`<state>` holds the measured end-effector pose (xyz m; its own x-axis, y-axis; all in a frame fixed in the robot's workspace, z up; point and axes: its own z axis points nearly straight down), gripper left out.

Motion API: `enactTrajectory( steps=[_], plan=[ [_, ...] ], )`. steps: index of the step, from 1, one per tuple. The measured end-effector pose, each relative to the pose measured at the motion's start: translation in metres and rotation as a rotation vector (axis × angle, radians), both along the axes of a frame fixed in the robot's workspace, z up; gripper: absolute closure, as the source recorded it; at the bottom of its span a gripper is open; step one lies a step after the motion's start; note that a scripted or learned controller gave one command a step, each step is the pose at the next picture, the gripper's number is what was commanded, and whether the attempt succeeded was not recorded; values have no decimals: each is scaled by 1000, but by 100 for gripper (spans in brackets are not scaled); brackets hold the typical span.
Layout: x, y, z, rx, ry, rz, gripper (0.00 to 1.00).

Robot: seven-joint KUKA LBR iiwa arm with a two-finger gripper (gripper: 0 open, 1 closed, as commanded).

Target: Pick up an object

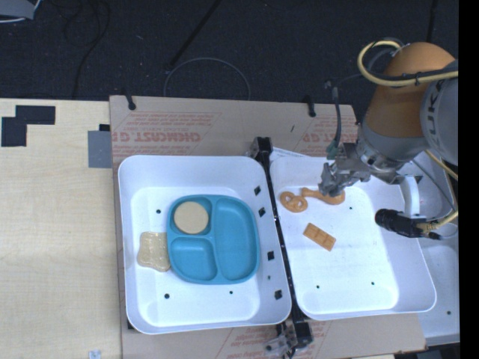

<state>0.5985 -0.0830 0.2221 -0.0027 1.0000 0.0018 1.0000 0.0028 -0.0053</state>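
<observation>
In the right bin [374, 290] lie an orange pretzel [293, 200], a second orange piece [334, 197] and an orange rectangular cracker [319, 236]. My gripper [330, 185] hangs low at the back of this bin, directly over the second orange piece and partly hiding it. The pretzel sits just left of the gripper, and the cracker lies in front of it. The view does not show whether the gripper touches the piece beneath it.
The left bin [142, 178] holds a blue divided tray [224, 245] with a round tan biscuit [190, 217] in one compartment. A pale beige slab [153, 250] lies beside the tray. A black divider [271, 223] runs between the bins.
</observation>
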Motion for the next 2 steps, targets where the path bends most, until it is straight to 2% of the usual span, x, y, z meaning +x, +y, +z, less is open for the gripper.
enactTrajectory(
  steps=[1,2],
  plan=[
    [-8,45,4,1,-1,1,100],
    [-32,97,12,1,0,2,100]
  ],
)
